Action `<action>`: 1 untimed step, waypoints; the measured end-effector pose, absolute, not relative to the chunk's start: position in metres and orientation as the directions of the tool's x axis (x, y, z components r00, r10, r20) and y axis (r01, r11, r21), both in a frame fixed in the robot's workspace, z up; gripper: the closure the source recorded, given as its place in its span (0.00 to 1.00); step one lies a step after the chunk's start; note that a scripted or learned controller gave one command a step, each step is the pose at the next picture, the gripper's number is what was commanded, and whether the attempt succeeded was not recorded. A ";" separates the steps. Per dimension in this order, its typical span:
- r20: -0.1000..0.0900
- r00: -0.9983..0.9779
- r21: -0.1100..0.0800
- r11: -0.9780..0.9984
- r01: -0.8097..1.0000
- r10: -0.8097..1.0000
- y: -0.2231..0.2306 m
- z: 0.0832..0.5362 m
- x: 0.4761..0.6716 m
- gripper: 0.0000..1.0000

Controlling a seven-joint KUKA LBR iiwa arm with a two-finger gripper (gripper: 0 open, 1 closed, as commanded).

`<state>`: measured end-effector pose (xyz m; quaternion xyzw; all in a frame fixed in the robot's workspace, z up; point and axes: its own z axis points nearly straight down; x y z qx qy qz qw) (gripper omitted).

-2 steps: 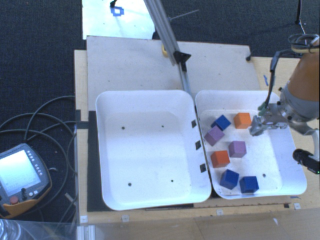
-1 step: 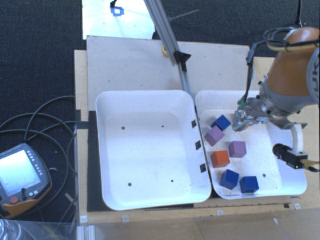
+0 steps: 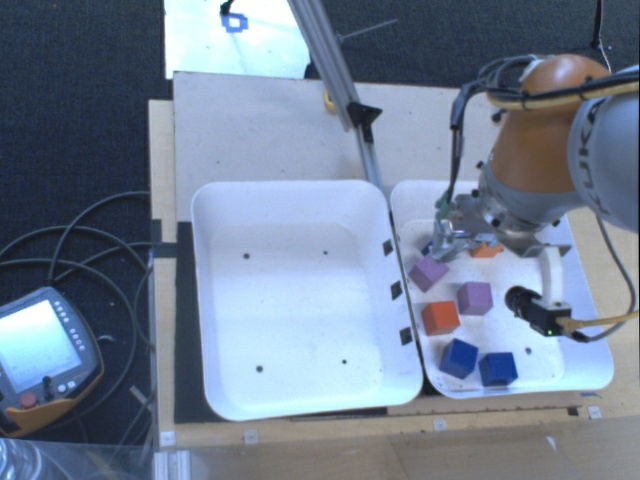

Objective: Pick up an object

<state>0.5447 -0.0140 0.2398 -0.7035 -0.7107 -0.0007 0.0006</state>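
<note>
Hovering low, the end effector [image 3: 447, 236] hung just above a purple block [image 3: 428, 272]; I could not tell its grip. An orange block [image 3: 440, 317] sat close below, so a push might have knocked both away.

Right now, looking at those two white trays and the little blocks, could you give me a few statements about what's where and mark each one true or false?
1. All the blocks lie in the right bin. True.
2. Two blue cubes sit at the near end of that bin. True.
3. The left bin holds a purple cube. False: both purple cubes are in the right bin.
4. The red-orange cube is stacked on a blue cube. False: it rests on the bin floor, apart from them.
5. The arm reaches over the right bin. True.
</note>
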 end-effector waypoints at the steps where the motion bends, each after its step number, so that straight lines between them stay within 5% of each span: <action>1: 0.002 -0.011 0.000 0.011 1.000 1.000 0.036 0.228 0.548 1.00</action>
